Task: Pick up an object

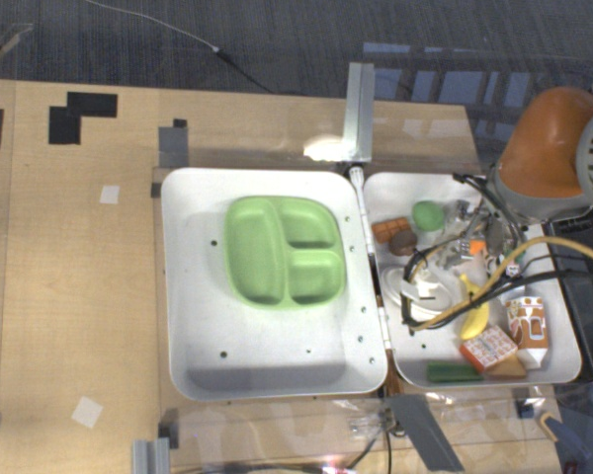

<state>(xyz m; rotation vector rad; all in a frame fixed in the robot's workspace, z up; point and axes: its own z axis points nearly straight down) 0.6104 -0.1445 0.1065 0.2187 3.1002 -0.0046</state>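
Observation:
The right bin (563, 363) holds a heap of small things. A green round piece (427, 214) and two brown pieces (390, 230) lie at its far left. A white object (425, 290) sits in the middle, with a yellow banana (474, 320), a red-and-white box (489, 347), a white-and-orange carton (527, 322) and a flat green bar (453, 371) nearer the front. My gripper (469, 240) hangs low over the bin's middle, just right of the green piece, half hidden by black and yellow cables (445, 309).
The left bin (193, 363) carries a light green divided plate (282, 250). The arm's orange band (544, 156) looms over the right bin's far right corner. A metal post (360, 112) stands behind the wall between the bins. Bare wooden bench (69, 294) lies left.

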